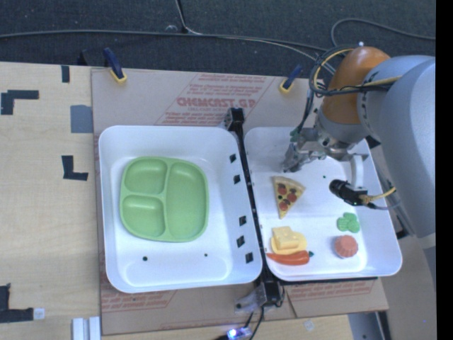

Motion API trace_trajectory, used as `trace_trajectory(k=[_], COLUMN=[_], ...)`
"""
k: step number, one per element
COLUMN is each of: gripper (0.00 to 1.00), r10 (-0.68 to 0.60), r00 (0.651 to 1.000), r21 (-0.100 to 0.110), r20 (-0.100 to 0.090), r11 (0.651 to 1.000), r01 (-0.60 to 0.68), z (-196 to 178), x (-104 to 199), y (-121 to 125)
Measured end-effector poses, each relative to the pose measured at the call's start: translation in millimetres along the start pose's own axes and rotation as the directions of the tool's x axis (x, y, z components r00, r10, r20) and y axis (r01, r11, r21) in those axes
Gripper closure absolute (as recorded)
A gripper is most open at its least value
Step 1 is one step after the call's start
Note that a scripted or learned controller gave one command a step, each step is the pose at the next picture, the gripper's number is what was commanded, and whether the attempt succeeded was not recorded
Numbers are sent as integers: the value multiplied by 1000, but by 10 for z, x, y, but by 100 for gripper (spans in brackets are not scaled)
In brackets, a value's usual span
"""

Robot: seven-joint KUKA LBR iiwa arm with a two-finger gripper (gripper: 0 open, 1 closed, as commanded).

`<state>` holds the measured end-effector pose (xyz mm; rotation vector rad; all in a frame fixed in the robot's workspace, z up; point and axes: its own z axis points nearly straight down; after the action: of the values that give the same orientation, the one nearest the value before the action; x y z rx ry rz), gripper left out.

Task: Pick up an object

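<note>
The right bin (269,142) holds several toy foods. A pizza slice (287,193) lies near its middle, and a yellow cheese block (287,239) sits at the front left with a red chili pepper (289,258) against its front side. On the right are a green leafy piece (347,223) and a pinkish-red round fruit (346,246). My gripper (291,161) hangs low over the back of the right bin, just behind the pizza slice and apart from it. Nothing shows in its grasp.
The left bin (113,147) holds a green divided plate (164,198). A black divider (243,183) runs between the bins. The grey arm and orange band (354,83) cover the right bin's back right corner. Yellow clamps (115,67) pin the cardboard at the back.
</note>
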<state>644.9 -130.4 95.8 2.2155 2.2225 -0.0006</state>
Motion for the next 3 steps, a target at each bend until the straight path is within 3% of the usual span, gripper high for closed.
trace_trajectory(k=[2,3], gripper=[100,100], r10=[1,2], r00=[1000,1000], r21=[-3,1], r20=[-2,-3], r11=[1000,1000], r01=[-1,-2], z=[-1050,-1205], x=[65,69], y=[198,203])
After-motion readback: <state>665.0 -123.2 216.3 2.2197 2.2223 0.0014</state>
